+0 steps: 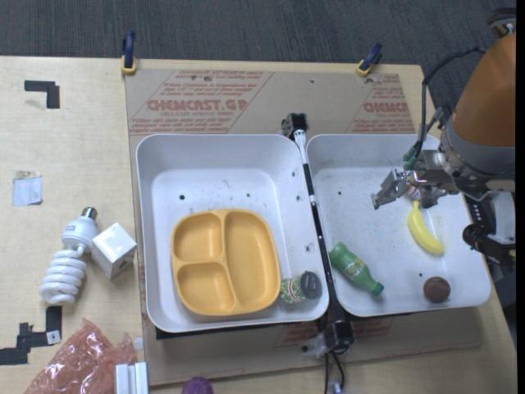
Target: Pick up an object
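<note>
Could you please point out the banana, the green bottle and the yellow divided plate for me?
banana (426,231): camera view, middle of its curved body, right bin.
green bottle (353,268): camera view, its label, right bin.
yellow divided plate (248,257): camera view, floor of its large compartment, left bin.

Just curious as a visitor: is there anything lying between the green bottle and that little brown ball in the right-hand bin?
No. In the camera view, only bare white bin floor lies between the green bottle and the brown ball.
</note>
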